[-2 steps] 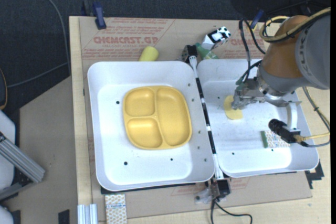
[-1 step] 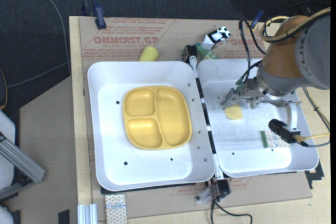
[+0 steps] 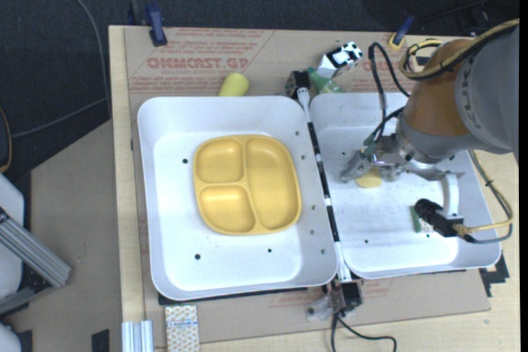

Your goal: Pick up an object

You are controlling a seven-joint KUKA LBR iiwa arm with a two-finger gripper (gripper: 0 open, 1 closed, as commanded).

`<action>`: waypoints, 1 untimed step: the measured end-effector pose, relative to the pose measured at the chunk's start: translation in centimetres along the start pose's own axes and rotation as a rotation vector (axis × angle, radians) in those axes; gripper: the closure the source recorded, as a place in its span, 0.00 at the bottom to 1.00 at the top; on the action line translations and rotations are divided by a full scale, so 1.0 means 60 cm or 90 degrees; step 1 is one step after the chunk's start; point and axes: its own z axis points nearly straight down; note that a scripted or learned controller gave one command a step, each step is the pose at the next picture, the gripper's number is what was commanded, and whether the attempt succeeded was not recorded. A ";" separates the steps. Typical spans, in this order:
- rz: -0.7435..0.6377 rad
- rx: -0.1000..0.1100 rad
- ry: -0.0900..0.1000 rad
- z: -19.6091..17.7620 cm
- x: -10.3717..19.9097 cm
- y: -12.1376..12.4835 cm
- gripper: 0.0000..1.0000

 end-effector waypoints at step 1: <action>0.000 -0.002 0.000 -0.017 0.000 0.001 1.00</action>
